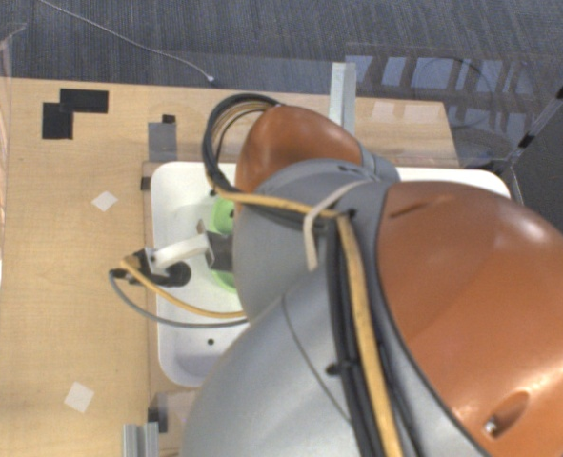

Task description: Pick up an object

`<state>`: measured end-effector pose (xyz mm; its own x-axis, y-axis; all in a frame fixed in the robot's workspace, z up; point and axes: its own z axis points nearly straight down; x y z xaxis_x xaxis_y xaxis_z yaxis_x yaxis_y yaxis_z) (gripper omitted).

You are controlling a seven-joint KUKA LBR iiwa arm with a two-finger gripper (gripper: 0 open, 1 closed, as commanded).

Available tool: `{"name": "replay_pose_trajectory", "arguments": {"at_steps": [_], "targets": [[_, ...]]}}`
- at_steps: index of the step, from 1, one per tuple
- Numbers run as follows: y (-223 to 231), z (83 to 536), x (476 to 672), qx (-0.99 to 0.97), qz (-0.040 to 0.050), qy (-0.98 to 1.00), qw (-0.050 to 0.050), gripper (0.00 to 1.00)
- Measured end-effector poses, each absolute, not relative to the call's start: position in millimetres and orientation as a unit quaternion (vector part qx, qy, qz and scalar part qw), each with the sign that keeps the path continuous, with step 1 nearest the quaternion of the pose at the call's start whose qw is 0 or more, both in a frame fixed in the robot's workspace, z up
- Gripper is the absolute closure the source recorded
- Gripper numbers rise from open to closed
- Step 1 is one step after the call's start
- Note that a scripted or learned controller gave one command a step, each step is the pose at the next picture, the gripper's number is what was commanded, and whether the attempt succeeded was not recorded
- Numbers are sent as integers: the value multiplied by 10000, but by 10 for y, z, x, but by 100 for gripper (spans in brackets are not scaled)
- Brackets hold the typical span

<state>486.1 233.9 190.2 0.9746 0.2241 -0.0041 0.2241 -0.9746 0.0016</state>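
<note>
The grey and orange arm (376, 293) reaches in from the right and covers most of both bins. Its wrist hangs over the left bin (176, 198). A green object (223, 217) peeks out from under the wrist inside that bin, with another green sliver (226, 278) lower down. The gripper itself is hidden beneath the wrist body. A white fitting with a black end (171, 260) and yellow and grey cables juts from the wrist toward the bin's left wall.
The right bin's rim (472, 179) shows behind the arm. Black tape marks (71, 110) lie on the wooden bench at the far left. Metal brackets (163, 139) stand at the left bin's corners. A clear panel lines the left edge.
</note>
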Motion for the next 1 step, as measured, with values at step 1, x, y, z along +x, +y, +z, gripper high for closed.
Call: {"name": "replay_pose_trajectory", "arguments": {"at_steps": [1], "targets": [[2348, 3016, 4880, 9286, 20, 3711, -4, 100]]}}
